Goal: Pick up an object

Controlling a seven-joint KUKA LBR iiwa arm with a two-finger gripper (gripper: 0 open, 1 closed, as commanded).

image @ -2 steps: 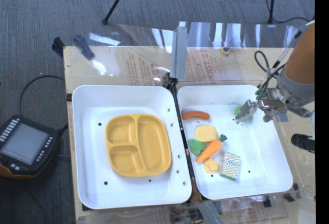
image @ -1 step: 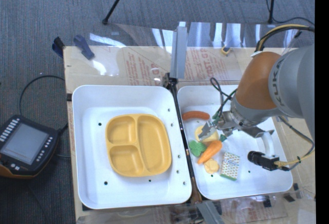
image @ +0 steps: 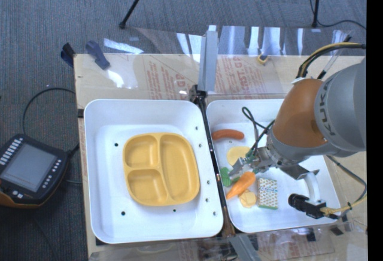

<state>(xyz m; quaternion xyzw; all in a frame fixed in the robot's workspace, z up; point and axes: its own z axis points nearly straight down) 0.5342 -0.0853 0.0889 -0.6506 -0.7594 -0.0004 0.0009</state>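
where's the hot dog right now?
In the camera view, the orange-red toy sausage lies in the right white bin, near its upper-left corner, just above a pale yellow flat piece and away from the orange toy carrot.

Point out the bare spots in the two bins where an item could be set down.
Left bin: white floor rings the yellow tray, widest along the front edge; the tray's three compartments are bare too. Right bin: bare strip at the back, behind the sausage. Its middle is crowded: carrot, patterned packet and pincer.
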